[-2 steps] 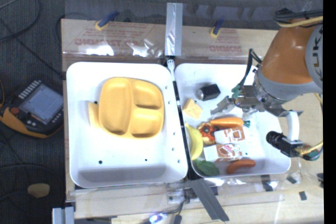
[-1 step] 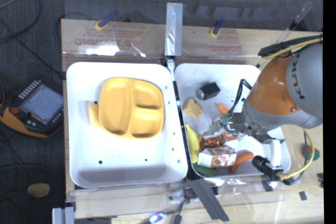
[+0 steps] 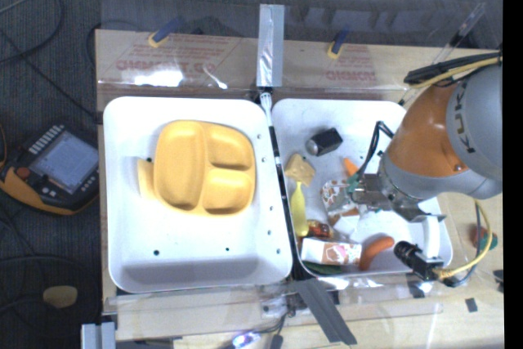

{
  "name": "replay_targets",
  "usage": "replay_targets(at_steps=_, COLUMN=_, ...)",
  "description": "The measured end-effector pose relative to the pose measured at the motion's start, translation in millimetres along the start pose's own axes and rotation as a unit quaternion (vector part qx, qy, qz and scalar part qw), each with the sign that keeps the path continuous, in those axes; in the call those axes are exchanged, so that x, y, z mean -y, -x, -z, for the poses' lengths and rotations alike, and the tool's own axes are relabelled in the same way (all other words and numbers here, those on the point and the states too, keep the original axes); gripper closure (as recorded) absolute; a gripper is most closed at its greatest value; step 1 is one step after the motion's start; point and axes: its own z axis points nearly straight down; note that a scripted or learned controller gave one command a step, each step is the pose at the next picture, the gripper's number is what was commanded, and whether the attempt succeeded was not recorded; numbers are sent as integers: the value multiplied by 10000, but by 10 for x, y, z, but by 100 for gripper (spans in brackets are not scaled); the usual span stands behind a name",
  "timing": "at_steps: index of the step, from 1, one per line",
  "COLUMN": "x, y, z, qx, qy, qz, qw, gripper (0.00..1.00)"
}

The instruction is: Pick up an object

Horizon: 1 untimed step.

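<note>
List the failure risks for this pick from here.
1. Clutter: the claw sits low among crowded items in the right bin, so it may nudge or catch two at once.
2. The banana lies against the bin wall, leaving little finger room.
3. The arm hides the grasp area, so camera checks are unreliable.

So the count: two white bins (image 3: 122,200), one yellow tray (image 3: 203,166) in the left one. Right one's got one black cylinder (image 3: 324,140), one banana (image 3: 298,208), one carrot (image 3: 350,166), one sausage (image 3: 376,248), one carton (image 3: 331,252).
</note>
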Motion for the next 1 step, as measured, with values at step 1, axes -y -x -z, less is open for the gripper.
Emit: replay_targets(at_steps=1, x=-246, y=-495, z=1467, qx=41, qy=7, qz=-401, qw=9992, gripper=100)
